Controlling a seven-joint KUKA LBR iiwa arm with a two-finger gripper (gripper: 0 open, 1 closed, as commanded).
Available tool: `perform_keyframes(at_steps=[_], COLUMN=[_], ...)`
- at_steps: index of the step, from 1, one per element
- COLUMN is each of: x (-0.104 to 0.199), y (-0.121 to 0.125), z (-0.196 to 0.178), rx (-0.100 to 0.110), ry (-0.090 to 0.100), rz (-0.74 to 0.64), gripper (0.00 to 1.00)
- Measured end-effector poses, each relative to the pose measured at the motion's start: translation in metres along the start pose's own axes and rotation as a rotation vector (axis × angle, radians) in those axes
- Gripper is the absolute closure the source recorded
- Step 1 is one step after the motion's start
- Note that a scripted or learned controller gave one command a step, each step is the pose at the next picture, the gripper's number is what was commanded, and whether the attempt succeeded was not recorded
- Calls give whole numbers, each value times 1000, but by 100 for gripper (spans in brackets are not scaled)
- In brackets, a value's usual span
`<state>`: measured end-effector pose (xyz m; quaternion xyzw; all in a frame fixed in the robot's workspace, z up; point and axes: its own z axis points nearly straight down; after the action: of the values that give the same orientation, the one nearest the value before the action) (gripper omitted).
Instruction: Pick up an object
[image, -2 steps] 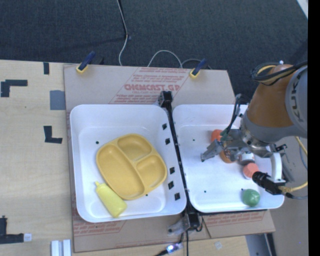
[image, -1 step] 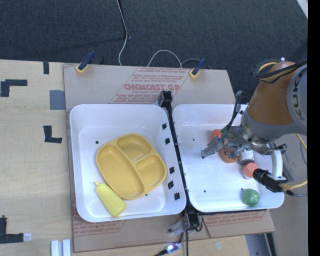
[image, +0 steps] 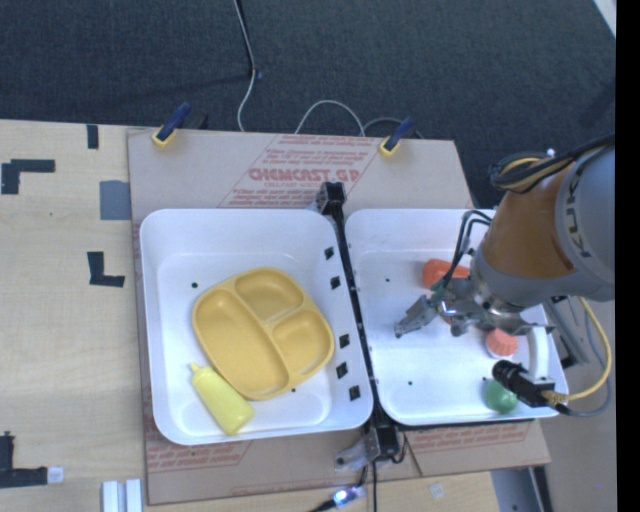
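My gripper (image: 422, 308) hangs low over the middle of the right bin (image: 400, 400), open, with nothing between its fingers. An orange object (image: 436, 271) lies just behind it, close to the upper finger and partly hidden by the wrist. A salmon-pink round object (image: 502, 344) sits to the right, under the arm. In the bin's front right corner lies a green object (image: 499, 397). The left bin (image: 160, 300) holds a yellow divided plate (image: 262, 331) and a yellow squeeze bottle (image: 222, 399).
A black divider strip (image: 345, 300) runs between the two bins. Both bins rest on a cardboard sheet (image: 300, 170) held by yellow-and-blue clamps. Cables trail from the arm along the right bin's front right rim.
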<state>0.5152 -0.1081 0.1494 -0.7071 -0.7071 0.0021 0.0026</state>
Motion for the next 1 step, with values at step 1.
perform_keyframes(at_steps=[1], x=[7], y=[-7], z=[48], rx=[1], ry=[1], rz=[-1], gripper=[0])
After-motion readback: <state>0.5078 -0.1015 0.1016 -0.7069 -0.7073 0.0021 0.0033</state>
